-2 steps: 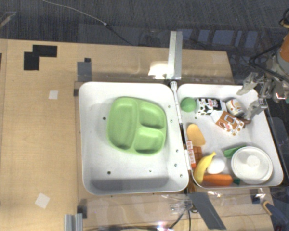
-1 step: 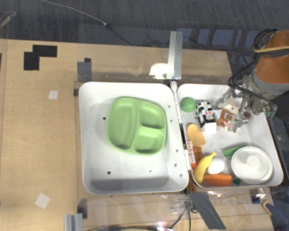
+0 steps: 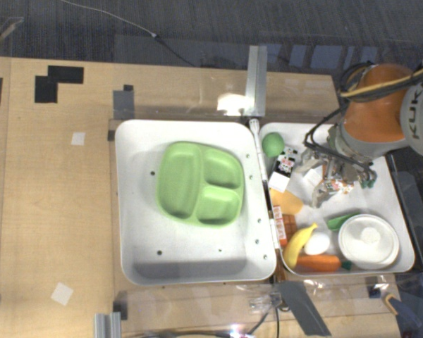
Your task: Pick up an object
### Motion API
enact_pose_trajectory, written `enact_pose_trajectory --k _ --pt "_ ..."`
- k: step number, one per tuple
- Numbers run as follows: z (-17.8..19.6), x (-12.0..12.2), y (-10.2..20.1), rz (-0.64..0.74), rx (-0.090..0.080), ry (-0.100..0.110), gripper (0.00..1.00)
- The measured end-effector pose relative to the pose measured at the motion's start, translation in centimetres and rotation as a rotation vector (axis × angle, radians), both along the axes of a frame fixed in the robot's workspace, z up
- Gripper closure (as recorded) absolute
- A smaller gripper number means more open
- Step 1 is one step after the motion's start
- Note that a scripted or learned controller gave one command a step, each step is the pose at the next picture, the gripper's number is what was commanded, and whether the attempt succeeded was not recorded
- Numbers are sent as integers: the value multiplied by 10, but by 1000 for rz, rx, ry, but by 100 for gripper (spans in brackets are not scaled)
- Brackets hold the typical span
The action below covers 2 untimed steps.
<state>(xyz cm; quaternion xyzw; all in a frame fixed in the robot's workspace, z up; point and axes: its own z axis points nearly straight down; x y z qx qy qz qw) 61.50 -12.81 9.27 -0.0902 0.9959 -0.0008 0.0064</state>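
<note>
My gripper (image 3: 323, 186) hangs over the middle of the right bin (image 3: 400, 210), below the orange wrist band. Its fingers point down among the bin's items, close to a white packet (image 3: 311, 178). Around it lie a green ball (image 3: 272, 145), a small black-and-white box (image 3: 287, 160), an orange block (image 3: 287, 203), a banana (image 3: 298, 243), a white egg-like piece (image 3: 317, 243), a carrot (image 3: 317, 263), a green piece (image 3: 338, 221) and a white bowl (image 3: 367, 239). No item shows between the fingers.
The left bin (image 3: 137, 189) holds a green divided plate (image 3: 200, 182). A metal divider rail (image 3: 263, 189) separates the bins, with an upright post (image 3: 256, 83) behind. The wooden bench (image 3: 49, 210) spreads out to the left.
</note>
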Motion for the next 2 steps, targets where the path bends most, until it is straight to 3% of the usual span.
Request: enact_pose_trajectory --k 1,2 --pt "-1 -56 41 18 -1 -6 0" --pt "0 -100 42 -119 1 -14 0"
